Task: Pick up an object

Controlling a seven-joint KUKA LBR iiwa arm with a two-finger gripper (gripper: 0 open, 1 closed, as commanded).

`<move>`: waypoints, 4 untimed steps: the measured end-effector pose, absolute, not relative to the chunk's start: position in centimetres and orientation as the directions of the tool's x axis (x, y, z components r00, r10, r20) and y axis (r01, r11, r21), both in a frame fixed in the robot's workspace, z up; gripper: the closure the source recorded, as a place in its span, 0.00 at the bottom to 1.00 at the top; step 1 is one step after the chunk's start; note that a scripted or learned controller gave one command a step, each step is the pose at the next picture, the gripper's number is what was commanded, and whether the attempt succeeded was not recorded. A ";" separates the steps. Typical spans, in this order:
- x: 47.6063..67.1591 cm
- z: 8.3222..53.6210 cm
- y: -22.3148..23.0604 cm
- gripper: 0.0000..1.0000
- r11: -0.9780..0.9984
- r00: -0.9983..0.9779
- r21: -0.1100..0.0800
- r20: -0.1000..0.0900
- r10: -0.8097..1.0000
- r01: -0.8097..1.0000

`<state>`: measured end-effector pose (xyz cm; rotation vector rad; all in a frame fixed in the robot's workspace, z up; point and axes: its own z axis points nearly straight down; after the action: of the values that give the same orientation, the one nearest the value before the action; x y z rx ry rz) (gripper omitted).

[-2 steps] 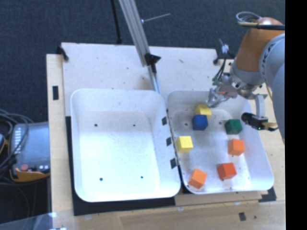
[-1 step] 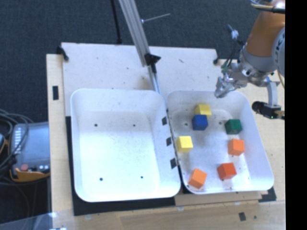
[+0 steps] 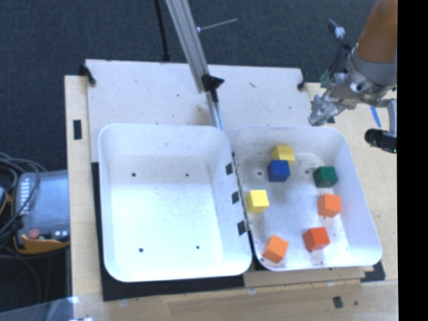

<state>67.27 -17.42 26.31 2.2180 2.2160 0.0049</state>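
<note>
The grey two-finger gripper (image 3: 322,114) hangs over the far rim of the right shallow white bin (image 3: 361,209), beyond the small green wooden cube (image 3: 326,176), so a straight descent may strike the rim.

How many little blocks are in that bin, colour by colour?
Yellow blocks: 2
Orange blocks: 2
Blue block: 1
Green block: 1
Red block: 1
Total: 7, all in the right bin.
</note>
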 end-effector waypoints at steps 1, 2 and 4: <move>67.4 29.5 -17.6 1.00 0.003 -0.003 0.006 -0.002 1.000 1.000; 66.3 27.9 -13.2 1.00 0.005 -0.005 -0.001 0.000 1.000 1.000; 65.3 26.4 -4.1 1.00 0.006 -0.006 -0.001 0.000 1.000 1.000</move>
<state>65.25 -4.07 26.41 2.2154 2.2288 -0.0012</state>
